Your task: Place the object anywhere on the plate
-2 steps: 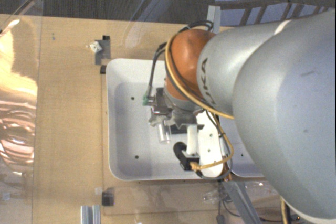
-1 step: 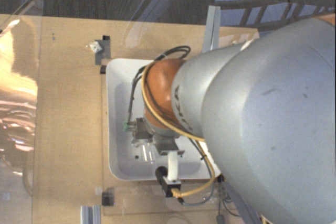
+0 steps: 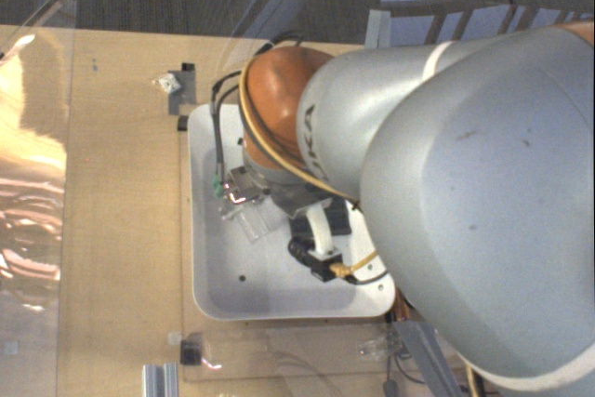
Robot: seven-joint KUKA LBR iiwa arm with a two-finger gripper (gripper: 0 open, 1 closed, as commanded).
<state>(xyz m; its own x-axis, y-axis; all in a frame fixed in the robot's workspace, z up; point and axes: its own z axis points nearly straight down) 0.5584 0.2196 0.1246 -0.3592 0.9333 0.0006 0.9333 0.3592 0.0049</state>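
Note:
My grey arm (image 3: 446,200) with its orange band (image 3: 279,93) reaches in from the right and leans over a shallow white bin (image 3: 218,293). The gripper (image 3: 244,205) points down into the left half of this bin, close above its floor. A small green light glows on its side. Black and yellow cables (image 3: 325,263) hang from the wrist over the bin's middle. The arm hides most of the bin's floor and whatever lies beneath it. A tiny dark speck (image 3: 242,277) sits on the bare floor near the front.
The bin rests on a wooden bench (image 3: 121,200). Black corner clamps stand at its back left (image 3: 186,93) and front left (image 3: 191,350). A clear glossy sheet (image 3: 37,200) with bright reflections covers the bench at far left.

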